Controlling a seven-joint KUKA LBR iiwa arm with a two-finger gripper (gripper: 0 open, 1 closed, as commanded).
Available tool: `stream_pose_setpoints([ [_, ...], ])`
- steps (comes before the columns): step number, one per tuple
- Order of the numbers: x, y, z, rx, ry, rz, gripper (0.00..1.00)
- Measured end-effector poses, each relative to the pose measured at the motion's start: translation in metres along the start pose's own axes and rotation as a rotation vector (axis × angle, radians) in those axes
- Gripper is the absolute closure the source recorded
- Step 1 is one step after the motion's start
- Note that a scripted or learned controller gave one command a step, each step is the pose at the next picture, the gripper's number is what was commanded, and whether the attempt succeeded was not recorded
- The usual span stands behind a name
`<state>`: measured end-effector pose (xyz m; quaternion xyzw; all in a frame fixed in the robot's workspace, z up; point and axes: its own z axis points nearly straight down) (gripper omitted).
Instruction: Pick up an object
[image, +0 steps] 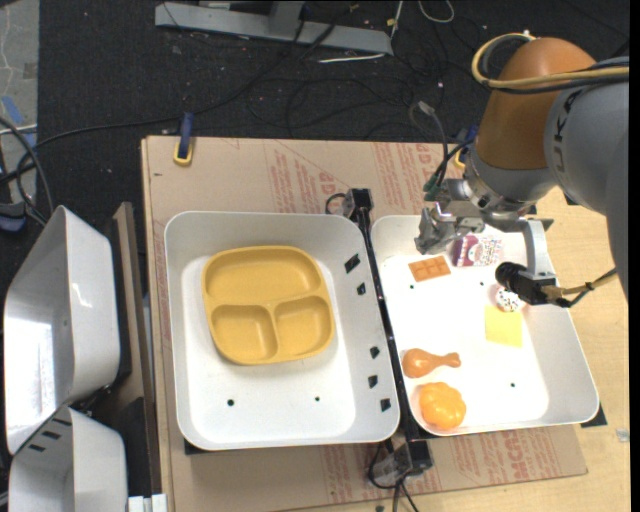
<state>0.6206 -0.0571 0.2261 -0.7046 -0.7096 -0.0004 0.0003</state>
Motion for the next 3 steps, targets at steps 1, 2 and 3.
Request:
stream_pose_setpoints([
  [1, 0.049, -0.014, -0.012, 0.001, 0.001, -0.001, 1.00],
  [2, 0.096, -0.031, -0.018, 0.002, 0.001, -0.002, 1.00],
  [3, 0.147, -0.055, -0.017, 0.003, 0.000, -0.002, 1.00],
])
